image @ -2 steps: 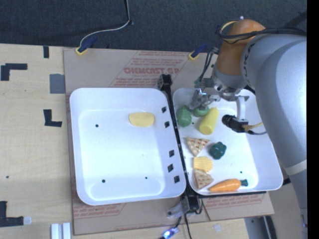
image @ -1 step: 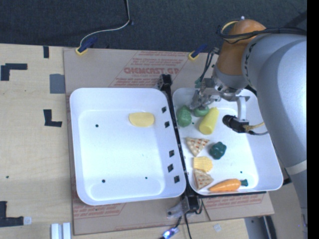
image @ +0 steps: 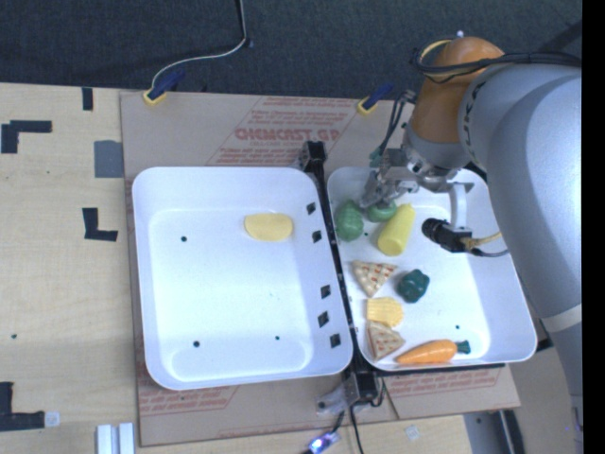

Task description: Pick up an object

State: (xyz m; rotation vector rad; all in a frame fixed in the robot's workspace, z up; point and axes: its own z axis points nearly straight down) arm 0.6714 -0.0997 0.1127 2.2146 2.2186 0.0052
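Note:
My gripper (image: 382, 195) hangs low over the back left part of the right bin (image: 492, 291). It is right above a small green piece (image: 382, 213), which lies between a round green vegetable (image: 349, 221) and a yellow corn cob (image: 396, 230). From this angle I cannot see whether the gripper touches the green piece. Further forward in the same bin lie a tan wedge (image: 374, 276), a dark teal lump (image: 413, 285), a yellow ridged piece (image: 384, 311), a second tan wedge (image: 383, 340) and an orange carrot (image: 430, 351).
The left bin (image: 170, 291) holds one yellow oval slice (image: 269, 226) near its back. A black divider with clips (image: 326, 253) runs between the bins. The grey arm (image: 529, 159) covers the right bin's back right corner. A cable (image: 217, 55) trails behind the bench.

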